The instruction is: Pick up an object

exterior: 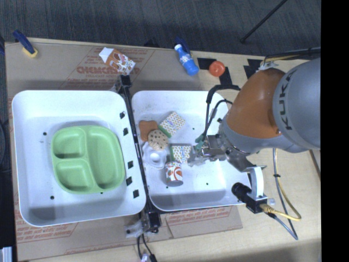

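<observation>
Right bin [218, 192]: small objects clustered at its left half — patterned packet [173, 122], cookie [158, 139], orange-and-white cup [174, 173], patterned box [181, 152]. Gripper [197, 152] low in this bin, just beside the box; finger state could not be told. Left bin [32, 113]: green divided tray [87, 158]. Table [71, 64]: blue bottle [186, 59].

floor [136, 10]: dark grey carpet | bench [305, 201]: tan | light: even

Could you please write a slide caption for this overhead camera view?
Arm's claw lowered among small items in the right bin; a green divided plate sits in the left bin.
</observation>
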Motion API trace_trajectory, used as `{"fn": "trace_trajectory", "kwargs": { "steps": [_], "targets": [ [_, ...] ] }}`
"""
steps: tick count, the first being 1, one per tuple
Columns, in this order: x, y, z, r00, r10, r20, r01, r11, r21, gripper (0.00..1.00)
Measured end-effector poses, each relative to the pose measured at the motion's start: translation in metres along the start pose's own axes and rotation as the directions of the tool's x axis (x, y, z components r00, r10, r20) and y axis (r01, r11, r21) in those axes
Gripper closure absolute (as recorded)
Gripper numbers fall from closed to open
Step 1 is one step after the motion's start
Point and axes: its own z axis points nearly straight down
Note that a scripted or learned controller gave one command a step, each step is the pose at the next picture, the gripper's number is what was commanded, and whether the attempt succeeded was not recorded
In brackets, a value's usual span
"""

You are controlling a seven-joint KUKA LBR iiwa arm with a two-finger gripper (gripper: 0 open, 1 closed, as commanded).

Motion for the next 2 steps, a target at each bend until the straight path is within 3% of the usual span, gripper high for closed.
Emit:
{"fn": "trace_trajectory", "kwargs": {
  "steps": [1, 2],
  "targets": [
    [-0.007, 0.090, -0.016, 1.000, -0.001, 0.001, 0.001, 1.000, -0.002, 1.00],
    [-0.012, 0.016, -0.032, 1.000, -0.001, 0.001, 0.001, 1.000, 0.000, 1.00]
  ]
}}
